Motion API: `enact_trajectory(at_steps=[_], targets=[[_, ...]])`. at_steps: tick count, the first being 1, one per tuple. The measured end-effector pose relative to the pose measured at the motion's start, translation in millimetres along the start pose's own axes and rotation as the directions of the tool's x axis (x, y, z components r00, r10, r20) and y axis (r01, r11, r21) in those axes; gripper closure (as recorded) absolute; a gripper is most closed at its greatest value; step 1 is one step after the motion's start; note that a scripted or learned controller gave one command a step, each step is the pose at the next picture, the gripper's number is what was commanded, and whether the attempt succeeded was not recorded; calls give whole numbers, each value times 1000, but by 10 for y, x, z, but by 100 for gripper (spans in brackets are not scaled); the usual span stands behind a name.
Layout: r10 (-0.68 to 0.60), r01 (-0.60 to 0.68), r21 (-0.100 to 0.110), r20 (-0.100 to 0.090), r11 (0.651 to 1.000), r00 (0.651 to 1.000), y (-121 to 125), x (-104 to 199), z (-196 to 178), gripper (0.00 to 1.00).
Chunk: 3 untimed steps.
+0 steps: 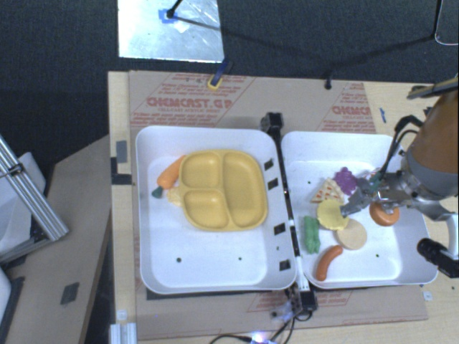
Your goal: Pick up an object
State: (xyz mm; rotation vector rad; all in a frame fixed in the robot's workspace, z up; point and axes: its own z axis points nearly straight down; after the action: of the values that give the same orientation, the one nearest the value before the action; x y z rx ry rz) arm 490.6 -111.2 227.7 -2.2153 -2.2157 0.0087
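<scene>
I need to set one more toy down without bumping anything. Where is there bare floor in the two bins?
Left bin: bare along the near edge, below the yellow tray. Right bin: bare at the far edge, above the purple grapes. Crowded mid-bin, where the gripper hangs by the toys.

You are looking down at a robotics lab bench — not a home or a kitchen. Two shallow white bins (215, 278) sit side by side on cardboard sheeting (186, 99) printed with a maker's name, laid over dark carpet. At eleven o'clock a taped silver panel (143, 20) lies on the floor; at nine o'clock stands aluminium framing (29, 206). Cables (301, 49) trail across twelve o'clock, and the grey-and-orange arm (437, 149) enters at three o'clock — the food is plastic toys (331, 213).
</scene>
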Motion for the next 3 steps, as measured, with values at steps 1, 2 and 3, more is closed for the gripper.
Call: enact_trajectory(at_steps=[1,2,3], targets=[[-3,3,-11,2,1000,1000,23,2,-49,0],[-1,1,-8,1,1000,1000,73,-52,548,0],[-1,1,-4,0,1000,1000,38,-64,1174,0]])
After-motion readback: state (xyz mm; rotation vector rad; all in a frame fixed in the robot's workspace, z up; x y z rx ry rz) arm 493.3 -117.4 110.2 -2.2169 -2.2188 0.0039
